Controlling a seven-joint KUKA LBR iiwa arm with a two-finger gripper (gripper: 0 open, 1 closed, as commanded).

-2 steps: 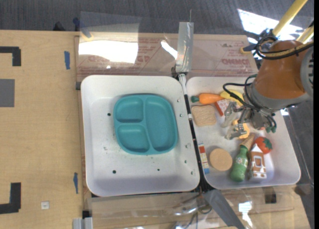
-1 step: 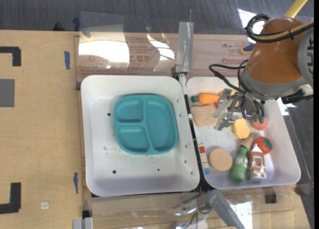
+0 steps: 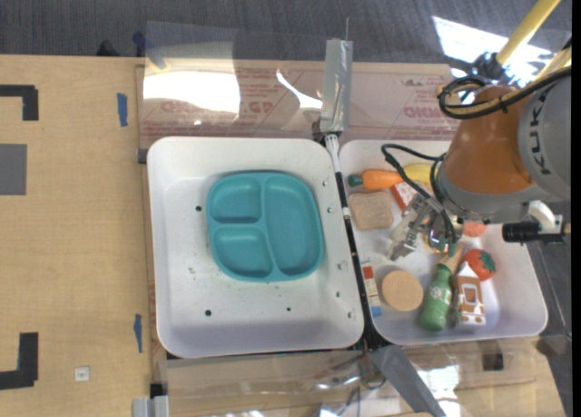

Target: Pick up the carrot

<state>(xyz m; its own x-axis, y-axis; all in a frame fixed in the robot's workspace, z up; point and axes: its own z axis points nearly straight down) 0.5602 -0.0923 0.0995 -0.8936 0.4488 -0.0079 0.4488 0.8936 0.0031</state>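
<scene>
- Sitting in the left bin (image 3: 172, 252) is a teal divided plate (image 3: 265, 225).
- In the right bin (image 3: 522, 311), the carrot (image 3: 379, 179) lies near the far left corner, beside a tan bread slice (image 3: 369, 212).
- A round cookie (image 3: 401, 291), a green bottle (image 3: 438, 296) and a small carton (image 3: 470, 294) lie nearer the front.
- The gripper (image 3: 416, 235) hangs over the bin's middle, apart from the carrot; whether its fingers are spread, I cannot tell.

bright even light, glare on clear sheet (image 3: 195, 88), soft shadows, slightly soft focus
</scene>
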